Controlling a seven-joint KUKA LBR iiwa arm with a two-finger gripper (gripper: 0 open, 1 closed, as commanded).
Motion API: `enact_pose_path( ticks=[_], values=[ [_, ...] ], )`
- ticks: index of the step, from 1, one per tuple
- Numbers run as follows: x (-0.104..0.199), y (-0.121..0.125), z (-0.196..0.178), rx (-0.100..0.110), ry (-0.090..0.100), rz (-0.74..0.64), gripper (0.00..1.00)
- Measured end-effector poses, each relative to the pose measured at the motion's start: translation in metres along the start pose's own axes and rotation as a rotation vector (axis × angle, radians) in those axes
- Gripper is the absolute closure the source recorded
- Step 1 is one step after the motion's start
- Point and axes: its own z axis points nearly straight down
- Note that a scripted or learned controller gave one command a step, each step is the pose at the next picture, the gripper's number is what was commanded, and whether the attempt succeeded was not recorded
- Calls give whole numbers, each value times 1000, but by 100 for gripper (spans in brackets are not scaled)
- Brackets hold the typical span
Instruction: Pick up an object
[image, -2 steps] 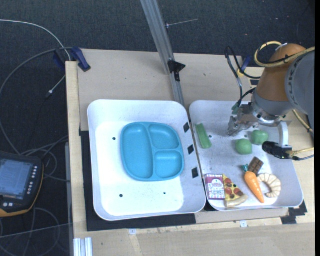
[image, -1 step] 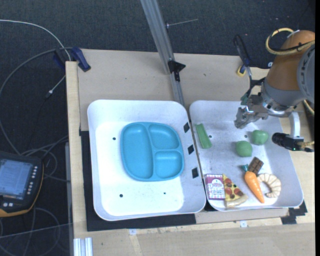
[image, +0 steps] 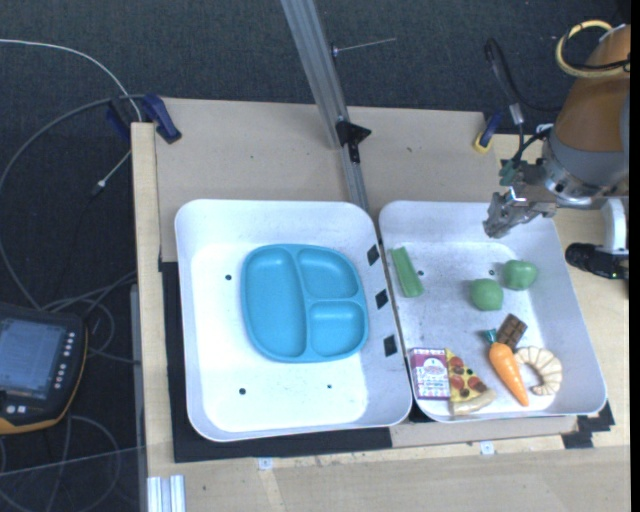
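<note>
White plastic bins sit side by side on the bench (image: 250, 150), presumably so a thing can be carried from one to the other. The left bin (image: 210, 400) holds a blue divided plate (image: 303, 303), lying flat near its middle. The right bin (image: 575, 330) holds every candidate for lifting. The arm (image: 595, 110) reaches in from the right, its gripper (image: 503, 222) poised above that bin's far edge; whether the claw is apart or together cannot be told. Nothing is seen between its tips. Nearest it lie two green lumps (image: 503, 284), touching or nearly so. A green stick (image: 406, 271) rests by the left wall. Crowded at the near edge: a carrot (image: 508, 373), pizza slice (image: 466, 384), red carton (image: 430, 372), pastry ring (image: 545, 368) and chocolate piece (image: 513, 328). Judgement: the lumps offer the easiest approach.
</note>
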Motion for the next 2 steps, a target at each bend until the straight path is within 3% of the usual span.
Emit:
enact_pose_path(
  ticks=[2],
  values=[
    [96, -13, -2, 12, 6, -4, 100]
  ],
)
